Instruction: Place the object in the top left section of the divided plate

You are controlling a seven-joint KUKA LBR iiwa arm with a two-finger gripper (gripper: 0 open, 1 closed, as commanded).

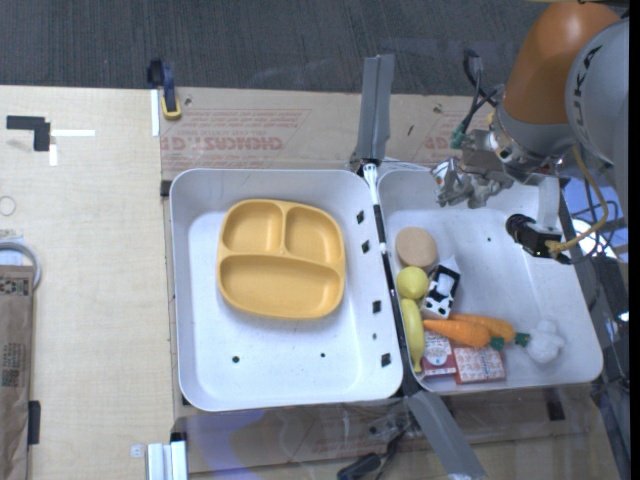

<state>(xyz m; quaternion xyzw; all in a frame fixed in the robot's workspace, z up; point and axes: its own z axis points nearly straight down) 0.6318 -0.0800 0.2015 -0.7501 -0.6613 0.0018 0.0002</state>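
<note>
A yellow divided plate lies in the left bin, with two small sections at the top and one long section below; nothing lies in its sections. In the right bin lie a round tan cookie, a yellow lemon, a yellow banana, a black-and-white cow toy, an orange carrot, a small red printed box and a white fluffy ball. My gripper hangs over the right bin's far edge, above and right of the cookie, with nothing seen between its fingers.
A grey divider bar runs between the two bins. Cables trail from the wrist over the right bin's far right part. The bench to the left bears a brown paper bag at its edge.
</note>
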